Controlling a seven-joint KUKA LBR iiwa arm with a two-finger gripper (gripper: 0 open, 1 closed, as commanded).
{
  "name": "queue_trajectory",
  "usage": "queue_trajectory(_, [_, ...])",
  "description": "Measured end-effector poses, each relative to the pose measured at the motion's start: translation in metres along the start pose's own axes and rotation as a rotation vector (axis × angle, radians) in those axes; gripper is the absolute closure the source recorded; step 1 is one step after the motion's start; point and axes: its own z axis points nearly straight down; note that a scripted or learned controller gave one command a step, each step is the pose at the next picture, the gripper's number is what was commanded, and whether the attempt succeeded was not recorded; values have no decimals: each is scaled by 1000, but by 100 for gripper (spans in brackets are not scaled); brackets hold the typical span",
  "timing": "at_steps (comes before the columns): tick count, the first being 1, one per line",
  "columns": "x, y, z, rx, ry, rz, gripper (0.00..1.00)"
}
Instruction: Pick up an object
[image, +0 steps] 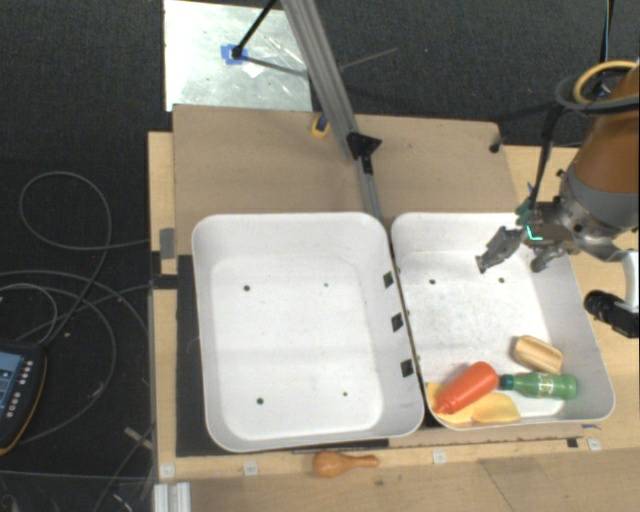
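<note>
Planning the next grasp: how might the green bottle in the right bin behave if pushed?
The green bottle lies on its side, so it would probably roll. It looks smooth, perhaps slippery. It touches the yellow piece, which may block it.

A single fixed camera looks down at a slant from above the tan wooden counter (250, 160), taking in both shallow white bins (290, 232) from moderate distance.

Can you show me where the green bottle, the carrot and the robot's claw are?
green bottle (542, 384), camera view, on its green body.
carrot (466, 387), camera view, on its orange middle.
gripper (520, 251), camera view, midway between its two fingertips.
</note>
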Motion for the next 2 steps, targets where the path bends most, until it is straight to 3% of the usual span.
queue_trajectory(1, [0, 1, -2, -4, -1, 2, 0])
queue_trajectory(2, [-7, 4, 42, -1, -1, 6, 0])
